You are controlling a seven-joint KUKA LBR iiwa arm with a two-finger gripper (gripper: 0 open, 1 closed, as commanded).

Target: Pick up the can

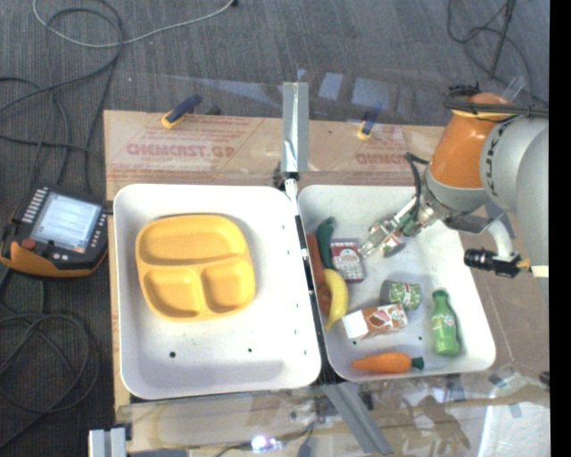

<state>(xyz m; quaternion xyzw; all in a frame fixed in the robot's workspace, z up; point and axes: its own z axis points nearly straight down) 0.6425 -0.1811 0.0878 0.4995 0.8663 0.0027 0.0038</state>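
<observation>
Here, pincer (382, 236) over right bin (482, 353), grip state unclear, can (401, 294) label blurred.

Robotics lab: teach pendant (55, 230), loose floor cables (80, 27), clamped bench.

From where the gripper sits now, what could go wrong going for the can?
1. The small green-labelled can lies close to the red-and-white carton and the green bottle; a descent could nudge either.
2. The gripper hovers nearer the small red packet than the can, so a short move may land on the wrong item.
3. The can looks tipped on its side, so it may roll away.
</observation>
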